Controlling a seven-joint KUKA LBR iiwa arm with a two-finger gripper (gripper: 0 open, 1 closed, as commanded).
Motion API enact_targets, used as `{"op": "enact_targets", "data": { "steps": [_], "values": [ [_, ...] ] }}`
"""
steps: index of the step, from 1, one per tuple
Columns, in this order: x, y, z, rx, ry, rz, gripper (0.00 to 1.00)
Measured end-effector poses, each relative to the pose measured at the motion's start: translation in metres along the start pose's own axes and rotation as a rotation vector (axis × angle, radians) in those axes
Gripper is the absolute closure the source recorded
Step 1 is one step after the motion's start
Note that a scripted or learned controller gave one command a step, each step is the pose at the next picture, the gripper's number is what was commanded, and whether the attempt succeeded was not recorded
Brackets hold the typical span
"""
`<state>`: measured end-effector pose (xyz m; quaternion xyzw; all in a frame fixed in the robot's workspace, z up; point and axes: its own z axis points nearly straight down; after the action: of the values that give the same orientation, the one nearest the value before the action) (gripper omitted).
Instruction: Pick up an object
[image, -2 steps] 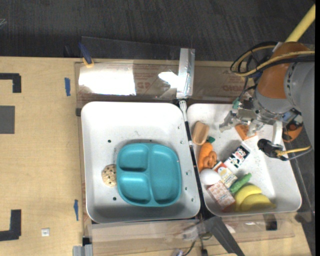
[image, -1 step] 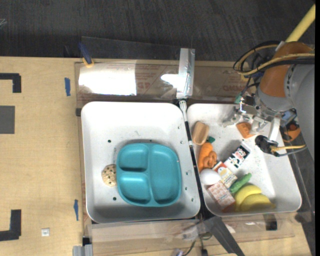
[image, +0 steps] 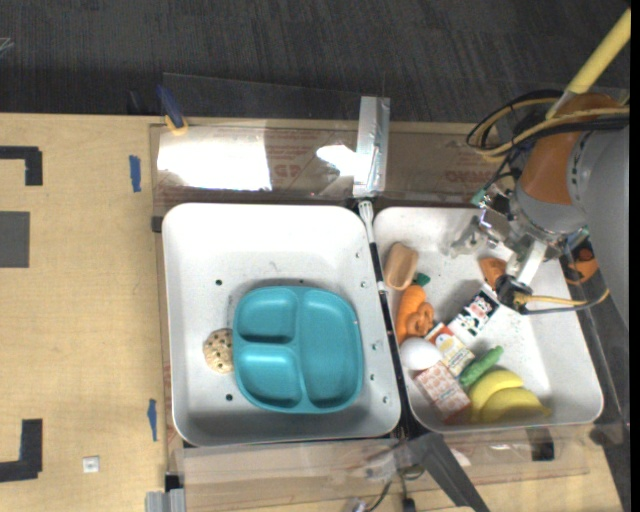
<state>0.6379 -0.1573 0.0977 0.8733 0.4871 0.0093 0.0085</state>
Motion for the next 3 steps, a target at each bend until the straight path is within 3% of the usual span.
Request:
{"op": "enact_targets", "data": {
  "steps": [1,2,3],
  "values": [
    [-0.036,-0.067,-0.008,0.019,-0.006,-0.114,0.0],
    [-0.001,-0.13,-0.021,0.026,-0.003,-0.29,0.0],
    [-0.036,-0.152,-0.017,0.029,-0.002,-0.431,0.0]
  ]
}}
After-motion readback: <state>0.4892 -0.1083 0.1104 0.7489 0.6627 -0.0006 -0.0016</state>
